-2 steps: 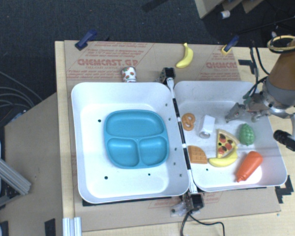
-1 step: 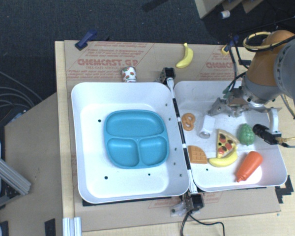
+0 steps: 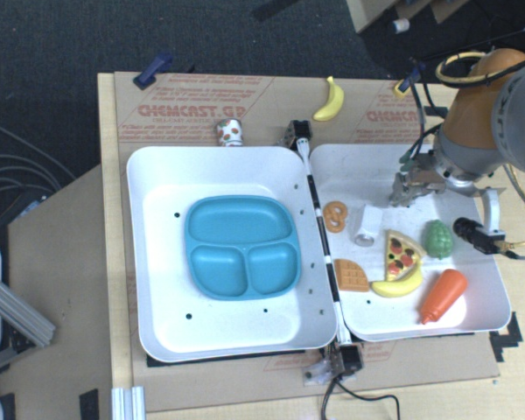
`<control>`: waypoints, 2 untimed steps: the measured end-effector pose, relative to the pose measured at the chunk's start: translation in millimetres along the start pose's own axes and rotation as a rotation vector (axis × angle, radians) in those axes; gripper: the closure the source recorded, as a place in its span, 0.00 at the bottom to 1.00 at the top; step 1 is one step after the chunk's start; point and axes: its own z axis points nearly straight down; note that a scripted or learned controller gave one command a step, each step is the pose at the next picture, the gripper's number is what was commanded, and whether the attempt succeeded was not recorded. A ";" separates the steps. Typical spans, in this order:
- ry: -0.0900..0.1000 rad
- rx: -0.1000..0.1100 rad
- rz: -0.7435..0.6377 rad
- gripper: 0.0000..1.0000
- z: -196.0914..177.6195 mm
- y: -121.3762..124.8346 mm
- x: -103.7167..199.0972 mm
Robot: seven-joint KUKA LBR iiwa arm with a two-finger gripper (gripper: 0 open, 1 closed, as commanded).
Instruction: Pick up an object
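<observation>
My gripper (image 3: 409, 189) hangs over the back of the right bin (image 3: 367, 160), with the grey arm and its orange band reaching in from the right. Nothing shows in its grasp. In front of it and to its left lie a pretzel (image 3: 335, 216) and a small pale cylinder (image 3: 366, 226). Nearer the front are a pizza slice (image 3: 402, 254), a yellow banana (image 3: 397, 285), a waffle (image 3: 351, 276), a green round toy (image 3: 437, 239) and an orange carrot-like toy (image 3: 442, 295).
The left bin (image 3: 149, 234) holds a blue divided plate (image 3: 241, 245). Behind the bins, on the cardboard, lie a second banana (image 3: 330, 101), a small spotted toy (image 3: 230, 132) and a blue clip (image 3: 151, 71).
</observation>
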 end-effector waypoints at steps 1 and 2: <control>0.001 0.000 0.001 1.00 -82.4 38.5 37.5; 0.001 0.002 0.001 0.00 -81.3 37.7 37.0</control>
